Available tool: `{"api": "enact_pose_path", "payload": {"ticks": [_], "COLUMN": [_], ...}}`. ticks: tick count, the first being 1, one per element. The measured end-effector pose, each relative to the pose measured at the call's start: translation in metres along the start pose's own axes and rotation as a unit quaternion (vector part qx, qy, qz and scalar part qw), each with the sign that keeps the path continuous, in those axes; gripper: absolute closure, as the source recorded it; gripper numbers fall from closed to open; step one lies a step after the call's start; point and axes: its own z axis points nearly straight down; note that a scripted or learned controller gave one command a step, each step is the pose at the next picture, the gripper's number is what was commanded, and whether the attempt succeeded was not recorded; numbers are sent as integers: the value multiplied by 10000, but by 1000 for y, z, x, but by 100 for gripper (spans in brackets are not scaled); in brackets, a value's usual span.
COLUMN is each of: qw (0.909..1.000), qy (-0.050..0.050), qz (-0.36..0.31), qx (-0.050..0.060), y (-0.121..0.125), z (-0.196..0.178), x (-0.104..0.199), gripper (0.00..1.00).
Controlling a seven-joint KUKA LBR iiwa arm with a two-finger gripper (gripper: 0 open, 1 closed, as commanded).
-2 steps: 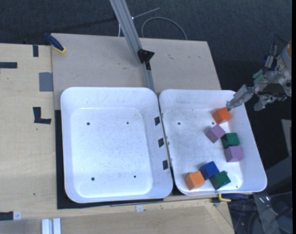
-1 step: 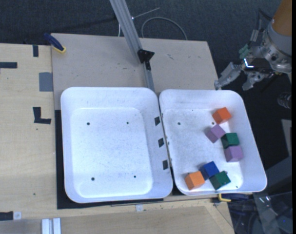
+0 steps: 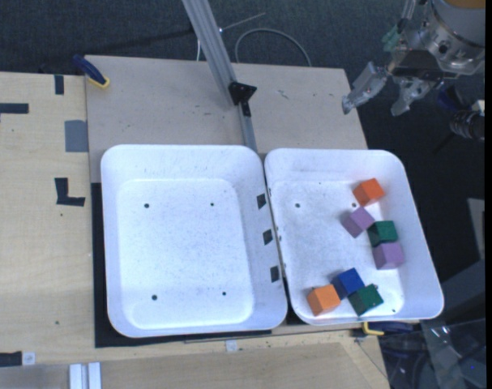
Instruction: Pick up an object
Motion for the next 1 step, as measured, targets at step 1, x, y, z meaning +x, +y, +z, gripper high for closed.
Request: {"api": "enact_pose_path", "payload": {"ticks": [1], "qw": [10000], "qy": [10], "qz": [-4], "qx": [81], "y": [-37], "z": [76], "x": [75], "gripper": [0]}}
